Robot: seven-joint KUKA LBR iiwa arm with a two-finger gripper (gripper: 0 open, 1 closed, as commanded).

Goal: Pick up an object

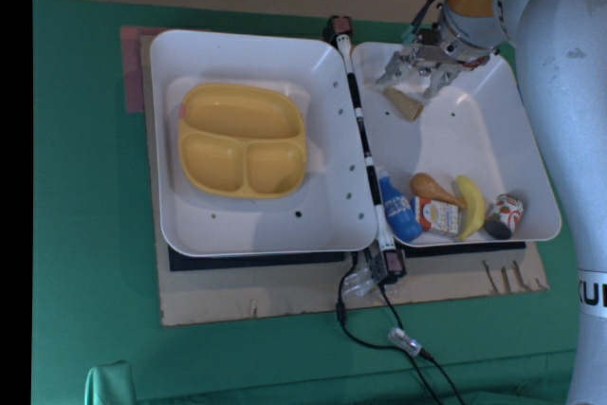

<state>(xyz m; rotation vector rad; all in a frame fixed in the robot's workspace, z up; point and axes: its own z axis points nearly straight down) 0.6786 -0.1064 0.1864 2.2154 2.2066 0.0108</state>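
My gripper (413, 84) hangs over the far left part of the right bin (493, 123), its fingers spread open with nothing between them. Just below the fingertips a tan wedge-shaped piece (403, 103) lies on the bin floor. Along the near edge of the same bin sit a blue bottle (402, 212), an orange carrot-like item (433, 187), a small red and white carton (438, 217), a yellow banana (470, 207) and a round red and white item (504, 215).
The left bin (190, 62) holds a yellow divided plate (242, 139). A black divider strip (360, 123) runs between the bins. Cables (379, 322) trail across the green mat in front. The grey arm (555, 62) covers the right side.
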